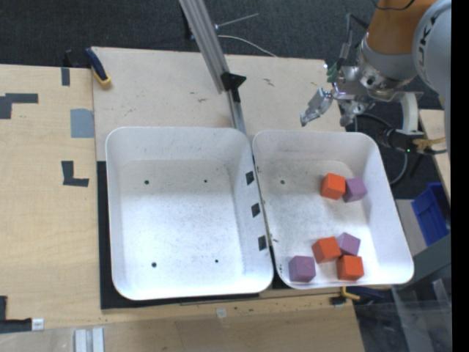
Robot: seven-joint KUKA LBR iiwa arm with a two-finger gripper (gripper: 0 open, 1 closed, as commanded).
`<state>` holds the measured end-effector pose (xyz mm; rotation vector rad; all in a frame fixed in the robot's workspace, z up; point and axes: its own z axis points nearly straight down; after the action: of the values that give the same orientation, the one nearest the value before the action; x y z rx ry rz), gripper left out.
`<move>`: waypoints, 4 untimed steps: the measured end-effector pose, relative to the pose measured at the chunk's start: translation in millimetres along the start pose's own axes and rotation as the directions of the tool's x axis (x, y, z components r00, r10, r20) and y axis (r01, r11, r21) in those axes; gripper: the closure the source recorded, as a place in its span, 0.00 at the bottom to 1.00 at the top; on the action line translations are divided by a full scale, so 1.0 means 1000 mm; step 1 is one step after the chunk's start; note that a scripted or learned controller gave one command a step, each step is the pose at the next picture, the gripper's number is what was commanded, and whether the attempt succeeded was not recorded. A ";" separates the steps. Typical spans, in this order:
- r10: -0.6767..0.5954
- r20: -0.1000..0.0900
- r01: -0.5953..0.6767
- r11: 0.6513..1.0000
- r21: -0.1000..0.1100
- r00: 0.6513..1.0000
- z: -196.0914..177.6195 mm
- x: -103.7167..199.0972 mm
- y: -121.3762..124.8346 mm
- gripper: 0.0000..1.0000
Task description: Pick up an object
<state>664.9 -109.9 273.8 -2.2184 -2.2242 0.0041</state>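
The right white bin [293, 160] holds several small cubes. An orange cube [333, 186] touches a purple cube [355, 189] near the bin's right wall. Toward the front lie another orange cube [326, 249], a purple cube [349, 243], a third orange cube [350, 268] and a purple cube [301, 268], close together. My gripper [316, 110] hangs beyond the bin's far rim, up and to the left of the upper pair, well apart from every cube. I see nothing held in it.
The left white bin [124, 196] lies beside the right one, the two rims touching along the middle. A slanted metal rail [209, 39] rises behind them. A blue and yellow tool [97, 66] rests at the bench's back left. Cables [399, 149] run on the right.
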 end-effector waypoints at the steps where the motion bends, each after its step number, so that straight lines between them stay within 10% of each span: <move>1: 0.008 0.001 -0.008 1.000 0.004 1.000 0.033 -0.056 -0.044 0.00; 2: 0.003 -0.001 -0.003 1.000 0.004 1.000 0.146 -0.081 -0.056 0.00; 4: -0.001 0.001 0.001 1.000 -0.005 1.000 0.181 -0.044 -0.056 0.00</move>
<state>609.1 -154.5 93.0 -2.2200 -2.2281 0.0001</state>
